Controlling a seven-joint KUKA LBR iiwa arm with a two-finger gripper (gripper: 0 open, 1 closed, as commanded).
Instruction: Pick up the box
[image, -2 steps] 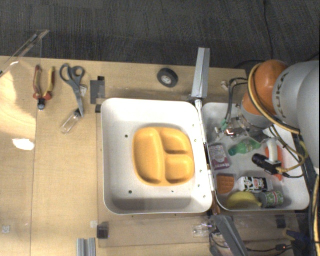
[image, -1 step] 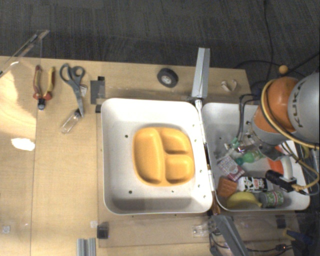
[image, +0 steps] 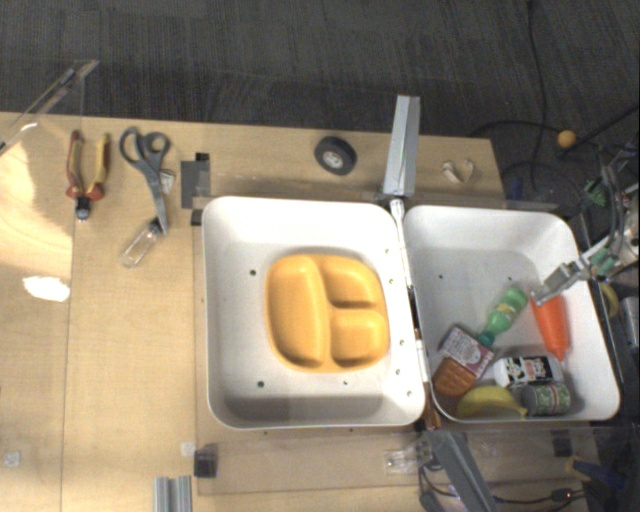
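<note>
Wooden bench, two bins. Box (image: 466, 347) lies beside bottle (image: 505, 310); my gripper (image: 553, 287) hovers, finger state unclear. Next: descend onto it.

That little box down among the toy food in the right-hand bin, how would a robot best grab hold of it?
Probably from straight above, fingers closing across the narrower width of the small box. It lies flat and tilted, so its top face is open, but the green bottle and a brown packet crowd its sides, leaving little finger room.
</note>
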